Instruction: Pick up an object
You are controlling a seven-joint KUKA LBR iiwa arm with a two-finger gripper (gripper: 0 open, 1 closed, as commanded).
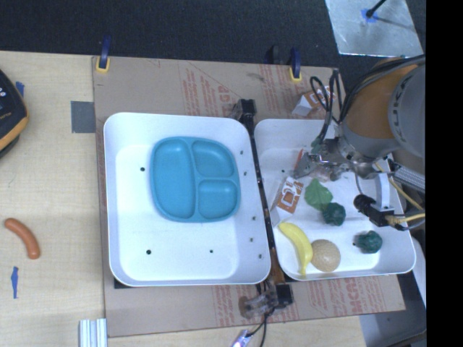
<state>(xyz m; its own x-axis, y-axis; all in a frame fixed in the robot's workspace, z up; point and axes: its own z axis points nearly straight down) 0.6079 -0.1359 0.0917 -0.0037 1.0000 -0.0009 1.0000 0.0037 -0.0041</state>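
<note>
At the far left, a sausage (22, 237) lies on the bench outside the bins. The left bin (130, 266) holds a blue divided plate (194, 178). In the right bin (405, 262) sit a small carton (289, 194), a banana (297, 245), a tan ball (325, 254), a green leaf (317, 194) and two dark green pieces (333, 213) (369, 242). The gripper (324, 161) hangs over that bin's far part, just beyond the leaf; how wide it stands I cannot tell, and nothing shows in it. By my reading, no object is lifted yet: the grasp and the lift remain.

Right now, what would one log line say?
arm: over right bin | gripper: above green leaf | banana: in bin | held: nothing seen
</note>
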